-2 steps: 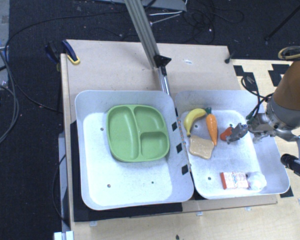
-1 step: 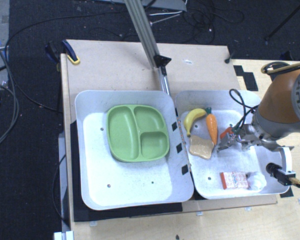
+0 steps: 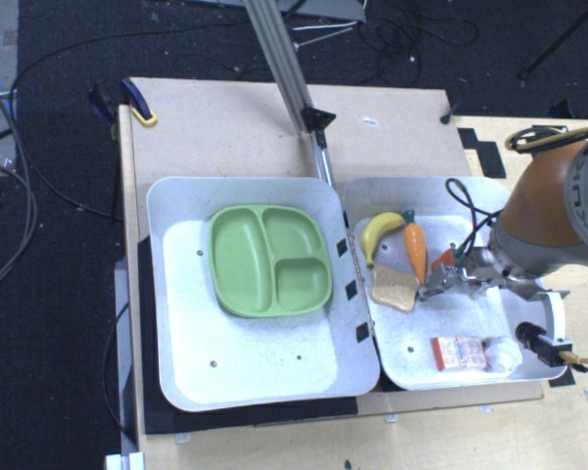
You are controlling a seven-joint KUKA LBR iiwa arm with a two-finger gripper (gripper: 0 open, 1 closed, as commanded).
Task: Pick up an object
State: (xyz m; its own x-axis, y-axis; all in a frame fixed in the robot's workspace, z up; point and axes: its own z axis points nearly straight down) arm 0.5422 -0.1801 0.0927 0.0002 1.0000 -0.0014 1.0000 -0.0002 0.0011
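Note:
The right bin [image 3: 490, 204] holds a yellow banana [image 3: 377, 233], an orange carrot [image 3: 416, 251] with a green top, a tan slice of bread [image 3: 395, 289] and a small red-and-white box [image 3: 460, 353]. My gripper [image 3: 435, 282] reaches in from the right and sits low in that bin, just right of the bread slice and at the lower end of the carrot. Its tip is dark and small against the bin floor. Nothing is visibly lifted off the bin.
The left bin [image 3: 176, 360] carries a green divided plate [image 3: 271, 260]. A metal pole [image 3: 279, 52] slants down to the seam between the bins. The grey arm with its orange band [image 3: 549, 204] covers the right bin's right side.

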